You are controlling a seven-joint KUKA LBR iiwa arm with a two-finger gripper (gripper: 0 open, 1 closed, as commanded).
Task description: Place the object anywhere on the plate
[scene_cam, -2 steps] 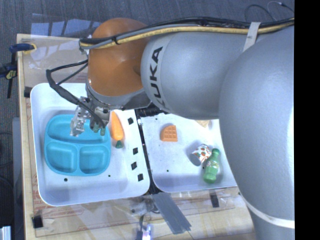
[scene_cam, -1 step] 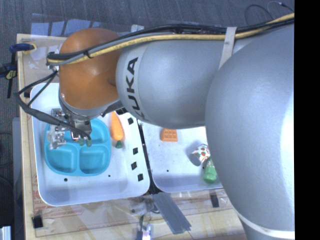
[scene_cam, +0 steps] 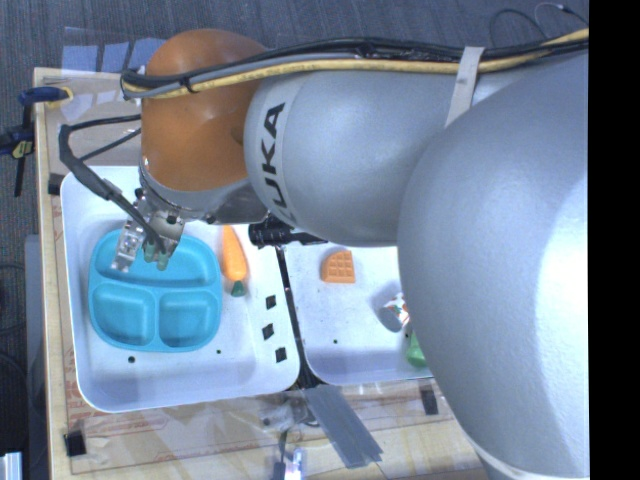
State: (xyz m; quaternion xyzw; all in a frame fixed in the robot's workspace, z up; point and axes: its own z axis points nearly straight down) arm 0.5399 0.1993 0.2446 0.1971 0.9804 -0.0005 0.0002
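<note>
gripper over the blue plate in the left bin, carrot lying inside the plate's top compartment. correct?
Not quite. The camera view shows the carrot on the bin floor just right of the blue plate, not in it. The gripper is above the plate, in the left bin.

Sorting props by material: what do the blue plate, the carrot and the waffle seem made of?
Plate: likely moulded plastic, one even blue, soft sheen, rounded compartments. Carrot: probably plastic toy food, smooth plain orange with a green tip. Waffle: likely plastic or rubber, flat orange with a moulded grid; too small to be sure.
</note>
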